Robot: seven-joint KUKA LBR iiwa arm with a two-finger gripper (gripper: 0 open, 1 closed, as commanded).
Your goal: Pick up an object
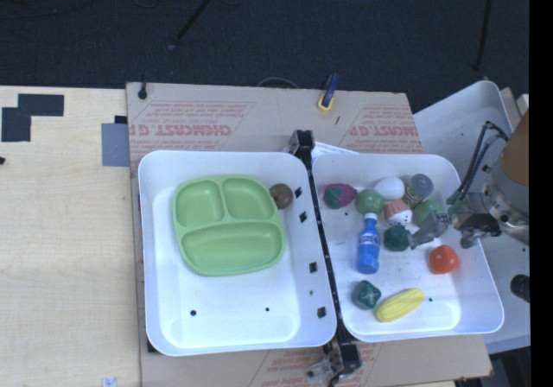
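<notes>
The gripper [442,228] sits low over the right bin [471,307], near its right wall, but it's too dark and small to tell its state, or if it has anything. It's just above a red tomato [443,259]. That bin also has one blue bottle [369,244] and one yellow corn cob [400,304]. The left bin [225,316] has one green divided plate [229,225] and one brown ball [281,195].

A single fixed camera looks down at a slant from above the bench, taking in both white bins side by side: the left bin [160,290] and the right bin [475,307]. Dark floor fills the frame's top, and the arm [505,195] enters from the right edge.
</notes>
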